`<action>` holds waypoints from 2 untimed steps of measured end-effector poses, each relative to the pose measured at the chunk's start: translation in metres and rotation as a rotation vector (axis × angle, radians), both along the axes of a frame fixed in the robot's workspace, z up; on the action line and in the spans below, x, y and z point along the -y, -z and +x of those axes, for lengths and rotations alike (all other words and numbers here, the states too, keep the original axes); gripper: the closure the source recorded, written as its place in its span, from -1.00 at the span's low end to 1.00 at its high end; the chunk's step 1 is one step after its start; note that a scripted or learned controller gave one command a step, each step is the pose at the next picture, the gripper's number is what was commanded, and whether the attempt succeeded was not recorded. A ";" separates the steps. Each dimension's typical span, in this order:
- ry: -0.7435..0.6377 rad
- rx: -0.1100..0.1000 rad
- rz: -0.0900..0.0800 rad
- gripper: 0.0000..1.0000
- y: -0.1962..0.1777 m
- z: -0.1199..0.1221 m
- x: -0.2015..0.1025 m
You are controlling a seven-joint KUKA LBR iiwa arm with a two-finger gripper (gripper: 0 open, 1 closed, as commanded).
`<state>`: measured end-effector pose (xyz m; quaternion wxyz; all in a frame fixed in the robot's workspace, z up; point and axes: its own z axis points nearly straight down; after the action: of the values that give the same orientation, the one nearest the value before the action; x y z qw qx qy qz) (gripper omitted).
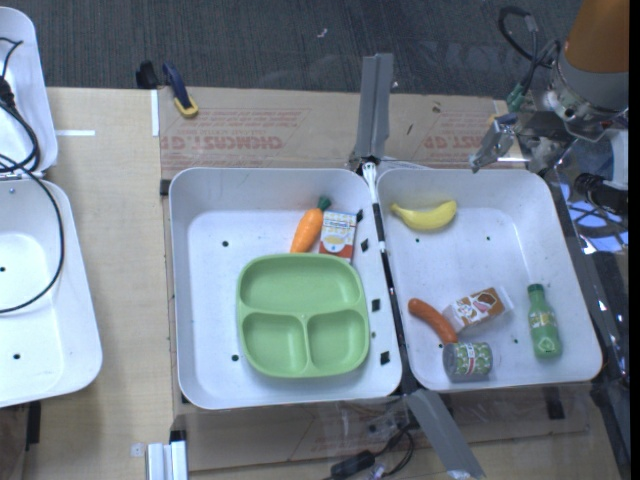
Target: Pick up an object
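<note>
We see the loose objects spread over both bins, none of them lifted. In the right bin (pixel 560 228) a yellow banana (pixel 424 214) lies near the far wall, toward the left side. Near the front, an orange-red sausage (pixel 432 320) lies at a slant, and a small brown carton (pixel 474 309) lies just to its right, close enough that we cannot tell whether they touch. A green-labelled can (pixel 468 361) lies on its side just in front of those two, by the near wall. A green bottle (pixel 543 320) lies toward the right wall, apart from the rest.

In the left bin (pixel 200 268) an orange carrot (pixel 307 230) and a small juice box (pixel 339 234) lie side by side in the far part. Their near ends are at the far rim of a green divided plate (pixel 302 315), which takes up the middle and near part of that bin.

The gripper (pixel 497 146) hangs over the far edge of the right bin, toward its far right corner, well apart from every object; the banana is the closest. It carries nothing, and we cannot tell how wide it is set. Above it we see the arm's orange band (pixel 600 13).

Both bins rest on a worktop (pixel 250 128) covered in brown cardboard. A blue and yellow clamp (pixel 178 90) sits on its far left edge.
</note>
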<state>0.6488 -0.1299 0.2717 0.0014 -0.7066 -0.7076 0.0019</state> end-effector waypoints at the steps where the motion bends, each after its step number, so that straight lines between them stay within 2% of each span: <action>1: 0.053 0.000 0.000 -1.00 0.099 0.008 -0.033; 2: 0.066 0.020 0.000 -1.00 0.171 0.015 -0.015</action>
<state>0.6641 -0.1146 0.1012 -0.0058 -0.7297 -0.6837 -0.0051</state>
